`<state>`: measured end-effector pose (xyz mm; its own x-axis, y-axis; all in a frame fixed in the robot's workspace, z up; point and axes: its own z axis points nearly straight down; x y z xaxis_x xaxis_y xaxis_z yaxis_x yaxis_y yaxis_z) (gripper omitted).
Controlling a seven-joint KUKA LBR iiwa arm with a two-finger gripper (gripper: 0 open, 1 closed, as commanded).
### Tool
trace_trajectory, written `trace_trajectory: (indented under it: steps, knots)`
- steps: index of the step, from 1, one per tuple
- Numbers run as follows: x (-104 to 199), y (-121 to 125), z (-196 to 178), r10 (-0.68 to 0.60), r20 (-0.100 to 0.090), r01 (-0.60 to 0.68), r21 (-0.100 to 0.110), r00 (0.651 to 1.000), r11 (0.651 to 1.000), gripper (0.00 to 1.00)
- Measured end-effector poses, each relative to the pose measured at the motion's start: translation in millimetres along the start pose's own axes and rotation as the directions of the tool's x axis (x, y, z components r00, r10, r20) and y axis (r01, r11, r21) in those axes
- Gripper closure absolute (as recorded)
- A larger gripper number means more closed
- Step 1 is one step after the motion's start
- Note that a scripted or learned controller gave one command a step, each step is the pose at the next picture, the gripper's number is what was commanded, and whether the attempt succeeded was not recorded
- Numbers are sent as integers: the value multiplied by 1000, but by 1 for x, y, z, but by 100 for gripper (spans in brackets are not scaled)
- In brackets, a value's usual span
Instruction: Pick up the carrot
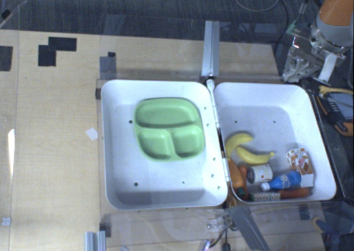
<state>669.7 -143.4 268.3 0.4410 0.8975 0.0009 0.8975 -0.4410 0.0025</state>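
The carrot point(237, 176) is seen at the lower left of the right bin point(310, 109), beside a small can point(259, 174), a banana point(246, 147) and a blue bottle point(283, 181). A green divided tray point(168, 128) is held by the left bin point(110, 150). At upper right, the gripper point(310, 67) is positioned beyond the bin's rim, nothing gripped; its opening cannot be told.
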Motion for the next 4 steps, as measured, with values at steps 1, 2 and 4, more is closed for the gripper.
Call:
trace_trajectory:
  steps: [1,2,4]
  knots:
    - [-39,19,-97,-51,0,51,-5,999,999,100]
    - [-36,18,-145,79,0,-79,-4,997,997,100]
    - [-30,19,-169,61,-3,-61,-15,998,998,100]
